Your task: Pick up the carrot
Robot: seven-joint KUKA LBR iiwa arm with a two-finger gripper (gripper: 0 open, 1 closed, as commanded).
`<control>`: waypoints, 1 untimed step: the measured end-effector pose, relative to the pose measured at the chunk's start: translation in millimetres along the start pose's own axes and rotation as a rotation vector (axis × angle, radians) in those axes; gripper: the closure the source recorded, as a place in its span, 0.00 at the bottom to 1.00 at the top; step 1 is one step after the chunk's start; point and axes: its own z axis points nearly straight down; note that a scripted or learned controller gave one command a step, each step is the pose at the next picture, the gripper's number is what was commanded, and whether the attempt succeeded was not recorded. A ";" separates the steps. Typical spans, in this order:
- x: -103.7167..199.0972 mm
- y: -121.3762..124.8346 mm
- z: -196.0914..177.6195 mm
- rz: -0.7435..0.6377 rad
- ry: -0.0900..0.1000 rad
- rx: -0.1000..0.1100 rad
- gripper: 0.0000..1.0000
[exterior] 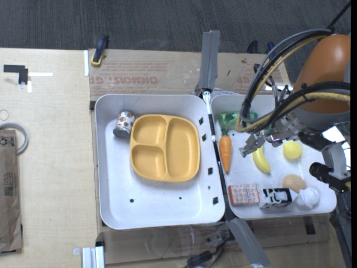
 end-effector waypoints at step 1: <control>36.4 -25.0 51.3 0.029 0.001 0.003 0.00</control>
